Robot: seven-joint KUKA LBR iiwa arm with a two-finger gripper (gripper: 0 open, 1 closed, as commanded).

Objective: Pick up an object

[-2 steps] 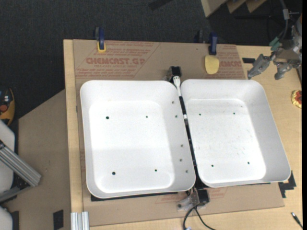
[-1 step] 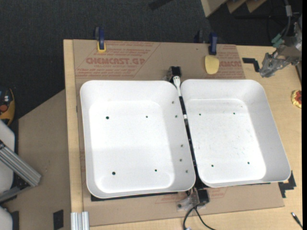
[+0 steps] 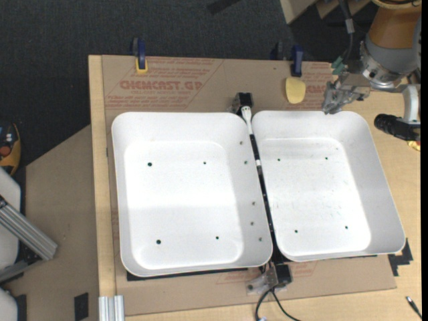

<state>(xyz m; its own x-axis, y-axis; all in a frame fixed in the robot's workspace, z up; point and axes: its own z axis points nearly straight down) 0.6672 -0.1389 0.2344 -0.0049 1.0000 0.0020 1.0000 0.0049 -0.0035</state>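
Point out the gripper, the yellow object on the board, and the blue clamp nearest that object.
gripper (image 3: 332, 105): camera view, at its fingertips.
yellow object (image 3: 295, 90): camera view, middle of its top face.
blue clamp (image 3: 296, 60): camera view, its handle.

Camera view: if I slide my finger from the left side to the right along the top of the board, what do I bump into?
Blue and yellow clamp → small black clip between the bins → pale yellow rounded object → robot's metal gripper at the right white bin's far corner.
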